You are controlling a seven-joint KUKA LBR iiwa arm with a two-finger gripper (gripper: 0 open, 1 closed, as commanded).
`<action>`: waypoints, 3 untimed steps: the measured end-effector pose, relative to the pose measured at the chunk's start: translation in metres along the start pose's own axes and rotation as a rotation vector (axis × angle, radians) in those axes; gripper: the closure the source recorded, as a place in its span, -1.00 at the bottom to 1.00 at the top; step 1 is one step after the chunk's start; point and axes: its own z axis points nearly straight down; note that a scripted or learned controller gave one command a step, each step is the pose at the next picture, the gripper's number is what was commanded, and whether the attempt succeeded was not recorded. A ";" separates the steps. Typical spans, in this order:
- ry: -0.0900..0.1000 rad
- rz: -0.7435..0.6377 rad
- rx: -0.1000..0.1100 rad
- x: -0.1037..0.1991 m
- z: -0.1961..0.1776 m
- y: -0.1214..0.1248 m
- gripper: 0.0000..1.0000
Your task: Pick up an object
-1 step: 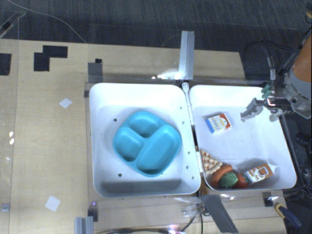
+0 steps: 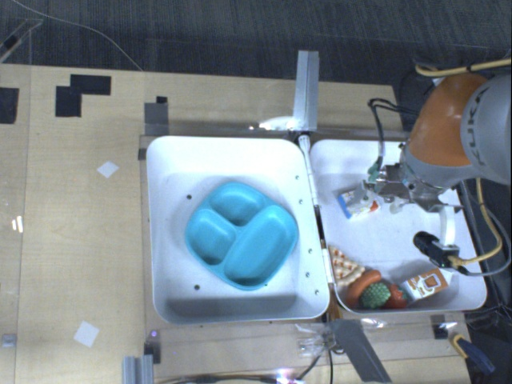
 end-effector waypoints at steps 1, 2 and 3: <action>-0.001 -0.158 -0.005 0.010 0.002 0.065 -1.00; -0.002 -0.245 -0.007 -0.011 0.045 0.025 -1.00; -0.001 -0.348 -0.006 0.003 0.046 0.073 -1.00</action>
